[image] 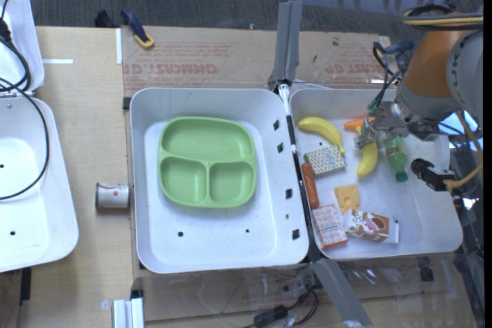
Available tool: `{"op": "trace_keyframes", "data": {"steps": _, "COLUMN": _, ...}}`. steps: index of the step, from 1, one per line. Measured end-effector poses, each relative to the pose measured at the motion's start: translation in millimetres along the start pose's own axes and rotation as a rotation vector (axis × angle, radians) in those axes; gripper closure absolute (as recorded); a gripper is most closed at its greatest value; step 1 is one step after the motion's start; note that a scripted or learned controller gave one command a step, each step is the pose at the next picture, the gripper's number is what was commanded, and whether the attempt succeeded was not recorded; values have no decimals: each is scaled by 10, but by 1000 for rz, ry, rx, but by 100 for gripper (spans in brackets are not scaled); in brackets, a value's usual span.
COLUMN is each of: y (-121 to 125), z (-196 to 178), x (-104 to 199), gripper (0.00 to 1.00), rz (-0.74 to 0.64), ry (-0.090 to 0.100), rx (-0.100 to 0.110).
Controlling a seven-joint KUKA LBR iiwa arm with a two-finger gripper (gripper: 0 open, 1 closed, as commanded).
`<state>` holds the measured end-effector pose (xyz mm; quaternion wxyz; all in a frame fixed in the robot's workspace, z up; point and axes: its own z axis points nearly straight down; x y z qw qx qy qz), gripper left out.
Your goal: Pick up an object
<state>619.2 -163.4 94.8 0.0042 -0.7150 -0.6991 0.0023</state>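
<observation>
In the right bin [430, 242], toward its two o'clock corner, the gripper [374, 133] hung low over a clutter of toy food. A small banana [367, 159] lay just at its six o'clock and a larger banana [321, 131] at its nine, with a green bottle [397, 159] at four. Whether it was parted or closed, I could not tell. Crowding risked a nudge instead of a grasp.
</observation>
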Motion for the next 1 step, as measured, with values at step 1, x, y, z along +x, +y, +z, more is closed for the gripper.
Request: {"op": "trace_keyframes", "data": {"steps": 1, "y": -326, "z": -1009, "x": 317, "gripper": 100, "rz": -34, "ry": -3, "rx": -4}}
